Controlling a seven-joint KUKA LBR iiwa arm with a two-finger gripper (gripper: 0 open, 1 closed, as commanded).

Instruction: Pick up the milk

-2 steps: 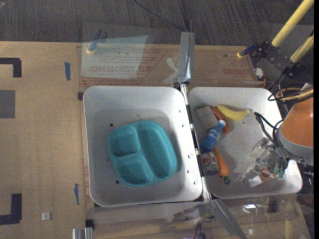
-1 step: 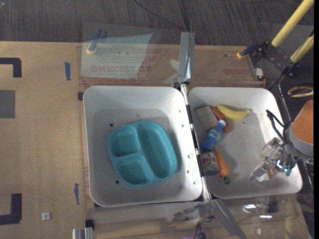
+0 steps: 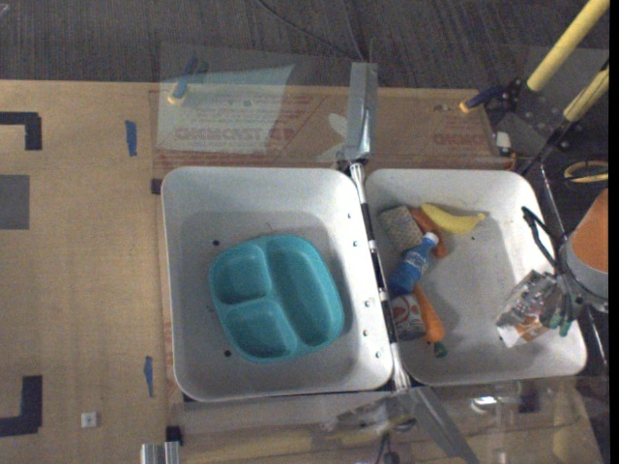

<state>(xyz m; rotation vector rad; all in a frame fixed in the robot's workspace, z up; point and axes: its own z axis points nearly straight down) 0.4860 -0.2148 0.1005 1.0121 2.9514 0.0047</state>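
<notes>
**A:** Milk [image 3: 407, 317] looks like that small carton lying at the left edge of the right bin [image 3: 503, 187], near side, tucked under the blue bottle [image 3: 414, 264] with the carrot [image 3: 430, 319] touching it.

**B:** And the gripper [image 3: 537, 303]?

**A:** Hanging over the right side of the same bin, well apart from the carton. Can't tell what state it's in, too cluttered there.

**B:** The left bin [image 3: 184, 288] just has the teal tray [image 3: 276, 298]. I reckon it should cross left and come straight down, staying off the bottle and the wall.
</notes>
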